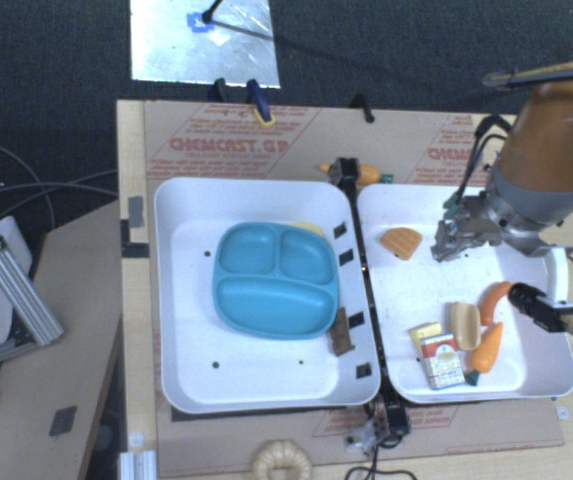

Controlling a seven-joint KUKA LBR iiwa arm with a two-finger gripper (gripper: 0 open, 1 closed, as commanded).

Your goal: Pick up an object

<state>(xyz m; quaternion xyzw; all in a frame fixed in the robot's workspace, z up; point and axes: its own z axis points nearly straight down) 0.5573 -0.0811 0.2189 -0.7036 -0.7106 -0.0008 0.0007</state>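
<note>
Approach step. My two-finger gripper (453,240) hovers over the right white bin (556,376), just beside the flat tan wedge-shaped piece (402,242); nothing held, finger spread indiscernible. Next: centre over wedge, descend.

**Bench surroundings, overhead view**

You look down on a dark carpeted floor (416,38) running across the top of the view. A shiny silver sheet (204,28) lies on it, upper left, with a small blue mark near its middle and a thin dark rod slanting across it. The bench top is brown cardboard (236,138) printed with red lettering. At the left stands a tan table (46,368), carrying a slanted aluminium rail (6,278). Black cables (26,183) loop above that table. Lighting is even, without hard shadows.
</note>
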